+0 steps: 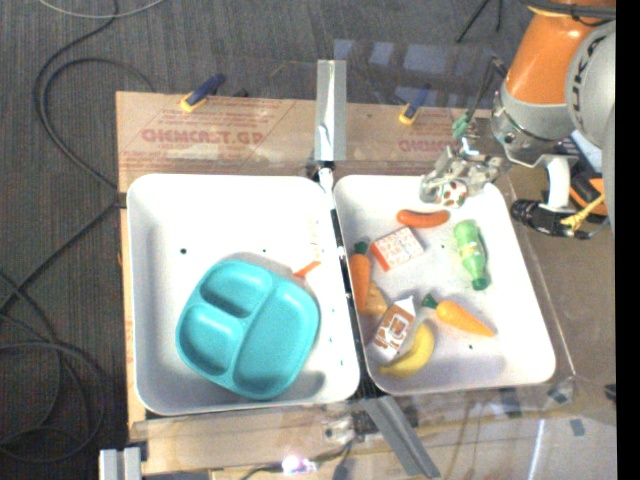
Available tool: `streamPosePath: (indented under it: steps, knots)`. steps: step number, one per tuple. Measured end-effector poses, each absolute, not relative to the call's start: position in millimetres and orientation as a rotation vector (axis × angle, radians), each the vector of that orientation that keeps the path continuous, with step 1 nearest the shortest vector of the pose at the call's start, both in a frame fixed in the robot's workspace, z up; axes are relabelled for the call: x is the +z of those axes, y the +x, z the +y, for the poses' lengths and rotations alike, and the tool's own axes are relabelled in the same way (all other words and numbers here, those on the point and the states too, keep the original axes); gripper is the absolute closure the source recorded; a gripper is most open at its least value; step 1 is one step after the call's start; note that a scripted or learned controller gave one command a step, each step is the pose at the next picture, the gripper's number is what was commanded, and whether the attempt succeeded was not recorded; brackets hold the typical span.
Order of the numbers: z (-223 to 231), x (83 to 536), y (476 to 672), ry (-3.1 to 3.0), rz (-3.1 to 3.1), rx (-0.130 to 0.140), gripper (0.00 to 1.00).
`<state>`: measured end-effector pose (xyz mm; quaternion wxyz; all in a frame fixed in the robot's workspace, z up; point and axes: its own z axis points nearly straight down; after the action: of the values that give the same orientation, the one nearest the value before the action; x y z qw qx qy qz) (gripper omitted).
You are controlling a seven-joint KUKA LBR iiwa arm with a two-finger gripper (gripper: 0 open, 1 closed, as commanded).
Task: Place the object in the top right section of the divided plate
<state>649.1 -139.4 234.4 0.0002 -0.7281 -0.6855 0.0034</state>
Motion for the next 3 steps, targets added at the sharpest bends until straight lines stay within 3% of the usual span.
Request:
streamPosePath:
  steps: [1, 2, 3]
  knots:
    - [-63, 269, 648.0, -2.231, -2.210, 0.007, 1.00]
    - [34, 262, 563.8, -2.124, -2.310, 0.008, 1.00]
    - [-16, 367, 515.6, -2.042, -2.388, 0.007, 1.00]
